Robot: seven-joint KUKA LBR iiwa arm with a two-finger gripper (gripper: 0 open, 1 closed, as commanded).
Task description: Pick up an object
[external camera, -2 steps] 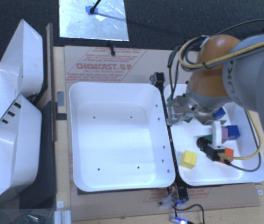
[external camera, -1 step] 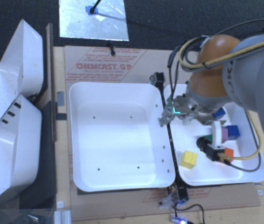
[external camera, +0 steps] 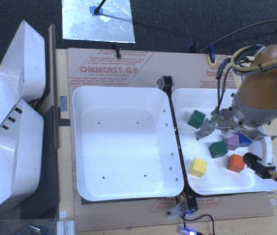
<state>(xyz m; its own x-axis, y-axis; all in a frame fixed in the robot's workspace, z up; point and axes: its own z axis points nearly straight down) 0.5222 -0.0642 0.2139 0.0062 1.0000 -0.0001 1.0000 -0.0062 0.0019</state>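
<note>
1. Where the arm reaches in from the right, its claw hangs low over the right bin, between two green blocks.
2. Whether the claw is released or clenched cannot be told; its tips are small and blurred against the white floor, and no block shows between them.
3. Just up and left of the claw lies a dark green block, close to it but not clearly touching.
4. Below and right of the claw sits a second green block.
5. A purple block lies beside that green one, with a blue block just past it, partly under the wrist.
6. An orange block rests nearer the front of the bin, right of centre.
7. A yellow block sits toward the front left corner, well apart from the claw.
8. To the left stands the left bin, side by side with the right one on the worktop.
</note>
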